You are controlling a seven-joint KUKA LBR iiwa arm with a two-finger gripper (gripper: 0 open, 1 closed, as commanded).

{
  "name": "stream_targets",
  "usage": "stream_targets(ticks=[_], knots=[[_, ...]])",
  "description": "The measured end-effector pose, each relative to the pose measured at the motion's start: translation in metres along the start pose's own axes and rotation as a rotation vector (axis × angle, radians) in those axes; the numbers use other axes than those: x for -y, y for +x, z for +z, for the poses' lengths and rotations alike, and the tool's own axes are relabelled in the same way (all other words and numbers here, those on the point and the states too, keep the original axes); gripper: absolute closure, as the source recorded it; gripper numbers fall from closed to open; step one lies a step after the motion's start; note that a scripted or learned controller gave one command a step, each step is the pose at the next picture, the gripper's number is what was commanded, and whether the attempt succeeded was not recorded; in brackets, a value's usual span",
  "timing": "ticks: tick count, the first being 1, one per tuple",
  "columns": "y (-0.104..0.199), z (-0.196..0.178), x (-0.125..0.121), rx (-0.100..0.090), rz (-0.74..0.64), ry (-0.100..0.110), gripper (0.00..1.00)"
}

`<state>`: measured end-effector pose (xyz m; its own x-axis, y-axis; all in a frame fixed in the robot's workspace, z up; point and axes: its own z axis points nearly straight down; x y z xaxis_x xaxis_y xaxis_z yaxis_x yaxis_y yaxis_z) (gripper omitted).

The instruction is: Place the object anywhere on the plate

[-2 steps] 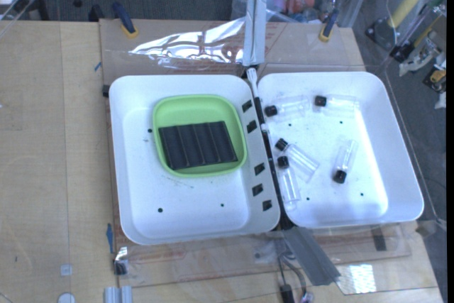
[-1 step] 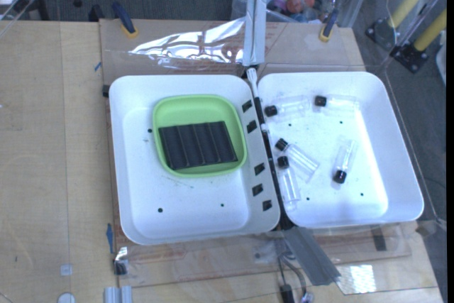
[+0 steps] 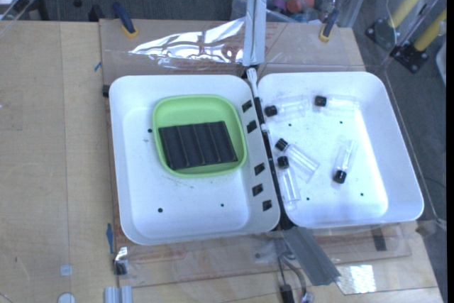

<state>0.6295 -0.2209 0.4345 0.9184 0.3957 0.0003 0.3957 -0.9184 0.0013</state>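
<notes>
Your vials [image 3: 303, 161] lie loose in the right bin [image 3: 372, 120], probably awaiting pickup; the plate [image 3: 198, 102] sits ready alongside.

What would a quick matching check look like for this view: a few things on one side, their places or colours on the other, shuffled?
Things:
1. green plate
2. black ridged block
3. clear vials with black caps
4. crumpled foil

Descriptions:
A. scattered in the right bin
B. behind the bins, on the bench
C. sits in the left bin
D. lies on the plate

Pairs: 1-C, 2-D, 3-A, 4-B
</notes>
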Motion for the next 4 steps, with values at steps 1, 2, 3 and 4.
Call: stream_targets(ticks=[1, 2, 3, 4], knots=[[0.008, 0.033, -0.003, 0.005, 0.104, 0.006, 0.00], [0.017, 0.128, -0.005, 0.004, 0.198, 0.005, 0.00], [0.009, 0.017, -0.006, 0.000, 0.199, 0.002, 0.00], [0.014, 0.126, -0.006, 0.003, 0.190, 0.005, 0.00]])
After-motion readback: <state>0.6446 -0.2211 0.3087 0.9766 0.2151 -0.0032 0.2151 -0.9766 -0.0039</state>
